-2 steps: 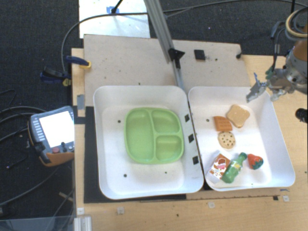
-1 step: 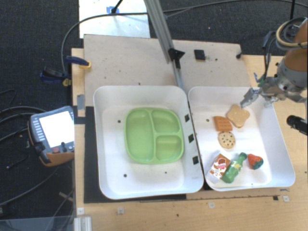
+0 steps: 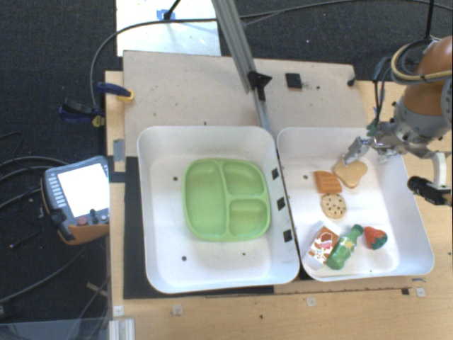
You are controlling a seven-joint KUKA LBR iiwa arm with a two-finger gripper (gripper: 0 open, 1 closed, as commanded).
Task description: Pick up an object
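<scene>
Bins: two shallow white plastic bins, left bin (image 3: 159,261) and right bin (image 3: 410,239), touching along their inner edges.
Left bin contents: one light green three-compartment plastic tray (image 3: 226,199), at its centre.
Right bin contents: six toy foods.
Count by kind: one tan bread-slice shape (image 3: 351,173) at 12 o'clock; one orange square cracker (image 3: 327,182); one round speckled cookie (image 3: 333,205) at centre; one red-and-white carton (image 3: 323,246), one green bottle (image 3: 344,248), one red strawberry (image 3: 375,238), all toward 6 o'clock.
Gripper: one two-finger gripper (image 3: 359,149), just above the bread slice's upper edge; fingers slightly apart, nothing between them.
</scene>
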